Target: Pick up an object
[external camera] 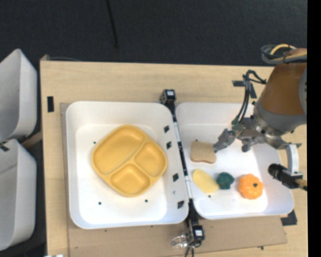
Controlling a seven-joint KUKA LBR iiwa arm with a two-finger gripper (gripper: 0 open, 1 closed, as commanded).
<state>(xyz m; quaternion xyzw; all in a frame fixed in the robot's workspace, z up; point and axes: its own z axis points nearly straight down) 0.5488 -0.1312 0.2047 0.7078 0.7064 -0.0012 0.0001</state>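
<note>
Gripper (236, 141) at centre right of frame, fingers spread apart, nothing between them; poised over the right bin (273, 210), just right of the toast slice (203, 152). Below it, in a row along the lower right: yellow piece (205, 181), dark green piece (224, 180), orange pumpkin (250, 187). In the left bin (80, 208), a yellow divided plate (129, 160).

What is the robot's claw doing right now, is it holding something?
Claw: open, holding nothing, above the right bin near the slice of bread.
</note>
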